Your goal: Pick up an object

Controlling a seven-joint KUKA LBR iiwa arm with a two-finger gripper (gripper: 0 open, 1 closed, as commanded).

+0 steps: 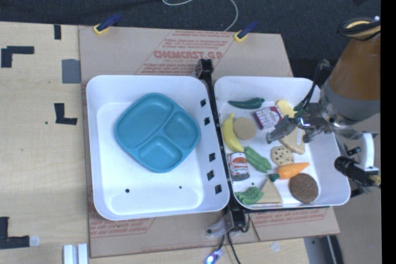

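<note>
- Fingers of the grey two-finger gripper (296, 128) look spread, gripping nothing you can see.
- You hover them over the right white bin (322, 88), beside the small red-labelled packet (267, 116), handy pickings.

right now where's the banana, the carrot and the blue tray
banana (231, 135), camera view, middle of its yellow curve
carrot (292, 170), camera view, middle of its orange body
blue tray (157, 132), camera view, its central ridge

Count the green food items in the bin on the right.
3. A green pepper lies near the far edge, a green pickle sits mid-bin beside the can, and leafy greens lie at the near edge. The tool may hide others.
</note>
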